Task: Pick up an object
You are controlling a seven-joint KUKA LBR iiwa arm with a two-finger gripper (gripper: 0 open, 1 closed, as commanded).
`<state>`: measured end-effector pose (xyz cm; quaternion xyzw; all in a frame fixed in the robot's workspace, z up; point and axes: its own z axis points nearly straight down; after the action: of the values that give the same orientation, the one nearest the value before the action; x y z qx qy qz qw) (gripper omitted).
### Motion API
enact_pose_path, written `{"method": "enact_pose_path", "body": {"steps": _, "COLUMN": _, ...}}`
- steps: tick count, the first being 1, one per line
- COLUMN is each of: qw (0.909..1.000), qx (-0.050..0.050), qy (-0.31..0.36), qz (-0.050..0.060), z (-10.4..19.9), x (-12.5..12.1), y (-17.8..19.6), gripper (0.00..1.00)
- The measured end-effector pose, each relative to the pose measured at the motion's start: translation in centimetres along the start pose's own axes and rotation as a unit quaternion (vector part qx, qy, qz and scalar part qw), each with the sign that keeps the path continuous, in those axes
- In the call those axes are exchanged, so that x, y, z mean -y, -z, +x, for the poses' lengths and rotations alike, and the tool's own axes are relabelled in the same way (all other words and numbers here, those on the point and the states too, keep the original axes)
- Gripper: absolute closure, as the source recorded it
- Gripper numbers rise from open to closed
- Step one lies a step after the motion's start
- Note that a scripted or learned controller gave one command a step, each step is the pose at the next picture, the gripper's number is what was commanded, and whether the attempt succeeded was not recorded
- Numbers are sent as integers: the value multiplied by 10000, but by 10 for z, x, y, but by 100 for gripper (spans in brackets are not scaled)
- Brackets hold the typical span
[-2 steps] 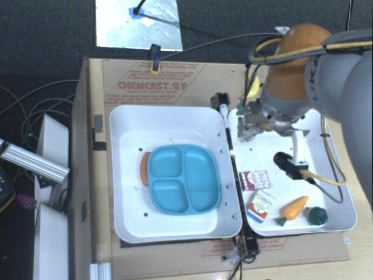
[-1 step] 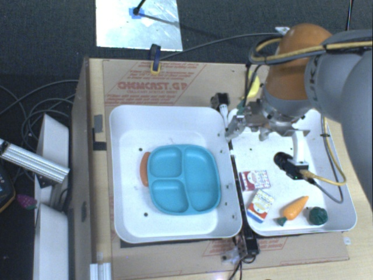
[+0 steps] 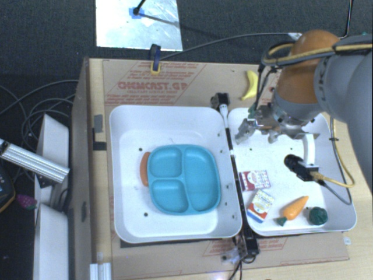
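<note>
Overhead, arm [image 3: 326, 69] bent down, gripper [image 3: 259, 127] above right bin [image 3: 344, 214].

We see the divided tray [image 3: 183, 178] in the left bin [image 3: 125, 156], and the carrot [image 3: 293, 207] and packets [image 3: 254, 180] in the right bin [image 3: 338, 209].

Robotics lab | grey KUKA arm [image 3: 326, 69] over two white bins [image 3: 125, 174] on a cardboard-topped bench [image 3: 169, 80] | loose cables [image 3: 35, 98] on dark carpet, left | toy food in right bin [image 3: 344, 209]
</note>
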<state>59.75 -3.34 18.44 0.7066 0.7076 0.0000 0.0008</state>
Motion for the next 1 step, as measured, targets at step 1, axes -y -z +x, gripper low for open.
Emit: {"method": "enact_pose_path", "body": {"steps": 1, "qw": 10000, "qx": 1, "qy": -4, "qz": 3, "z": -50, "x": -11, "y": -34, "gripper": 0}}
